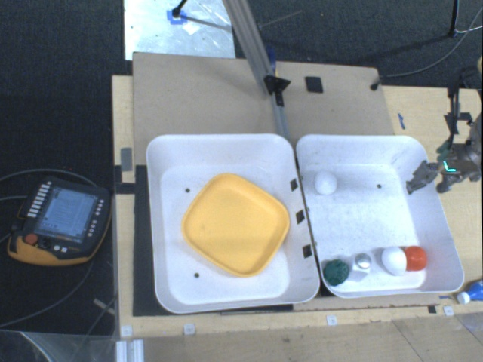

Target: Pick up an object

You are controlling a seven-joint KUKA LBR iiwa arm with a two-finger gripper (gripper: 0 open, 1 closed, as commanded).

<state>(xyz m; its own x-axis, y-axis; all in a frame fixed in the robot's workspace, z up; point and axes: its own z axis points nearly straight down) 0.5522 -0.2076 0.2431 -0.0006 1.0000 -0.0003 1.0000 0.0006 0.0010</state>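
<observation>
The right bin (362,168) holds several small objects. A white ball (325,182) lies near its left wall. Along its front wall sit a dark green lump (336,271), a small silver piece (363,262), a white ball (393,259) and an orange-red ball (415,258). My gripper (427,185) hangs over the right rim of this bin, level with its middle, well away from all of them. It is open, with nothing between its dark fingers.
The left bin (170,202) holds a large yellow square plate (235,223). A teach pendant (59,219) lies on the floor at far left. A grey pole (253,36) slants across the back of the bench. A blue-capped item (469,293) shows at the bench's front right corner.
</observation>
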